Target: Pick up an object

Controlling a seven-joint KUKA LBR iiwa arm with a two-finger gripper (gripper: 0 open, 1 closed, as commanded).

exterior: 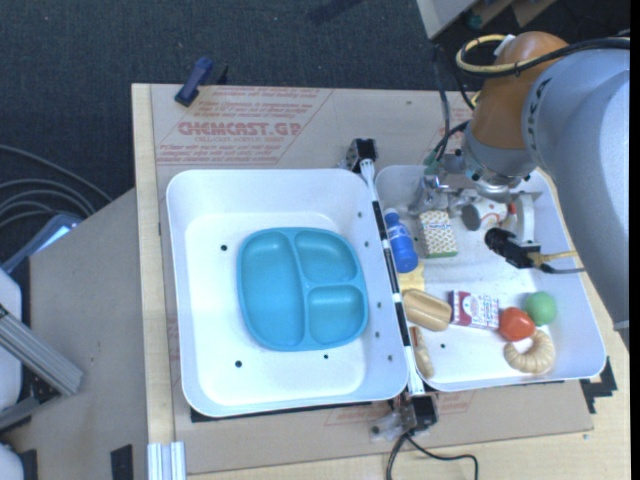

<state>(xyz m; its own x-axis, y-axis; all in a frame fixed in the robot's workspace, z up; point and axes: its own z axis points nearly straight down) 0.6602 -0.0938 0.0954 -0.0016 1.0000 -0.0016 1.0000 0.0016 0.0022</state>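
Objects in the right bin [590,363] remain unpicked; gripper [440,200] hangs above the patterned packet [437,234], jaw state indeterminate.

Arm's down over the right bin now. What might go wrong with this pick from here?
Two risks, as I judge it. The gripper hangs at the patterned packet, which lies close to the blue bottle by the bin's left wall; closing could nudge or catch the bottle instead. Items are crowded lower down: bread roll, red-and-white box, tomato. A dragged packet might shove them.
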